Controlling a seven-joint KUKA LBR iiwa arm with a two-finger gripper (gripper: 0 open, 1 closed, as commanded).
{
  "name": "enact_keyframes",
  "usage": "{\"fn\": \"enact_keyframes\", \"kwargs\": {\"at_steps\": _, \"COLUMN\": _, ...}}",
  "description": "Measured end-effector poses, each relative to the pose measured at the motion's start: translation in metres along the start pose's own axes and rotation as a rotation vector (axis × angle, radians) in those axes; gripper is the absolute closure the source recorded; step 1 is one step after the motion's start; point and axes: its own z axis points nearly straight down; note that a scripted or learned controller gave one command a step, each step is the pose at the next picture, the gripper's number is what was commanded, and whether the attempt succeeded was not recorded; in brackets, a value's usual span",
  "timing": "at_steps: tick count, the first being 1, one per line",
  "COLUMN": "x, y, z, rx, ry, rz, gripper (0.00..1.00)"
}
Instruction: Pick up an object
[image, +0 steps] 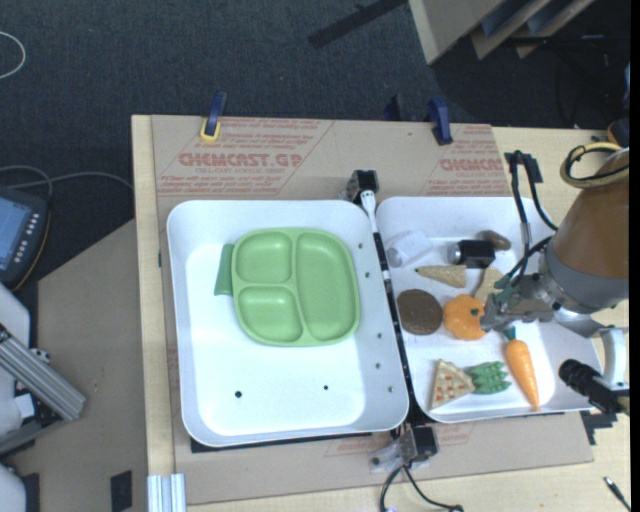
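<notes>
Bench board (250, 155) printed "CHEMCAST", green tray (295, 285)

The arm (590, 240) reaches in from the right, orange band up top, grey wrist angled down and leftward. Its claw (497, 312) sits low, pointing left.

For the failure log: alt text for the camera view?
The gripper is low in the right bin beside an orange fruit, near a carrot and a brown disc. The left bin holds a green divided plate.
</notes>
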Motion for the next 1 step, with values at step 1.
{"fn": "enact_keyframes", "kwargs": {"at_steps": 1, "x": -0.0017, "y": 0.0014, "z": -0.0426, "rx": 0.001, "ry": 0.000, "rz": 0.000, "gripper": 1.00}}
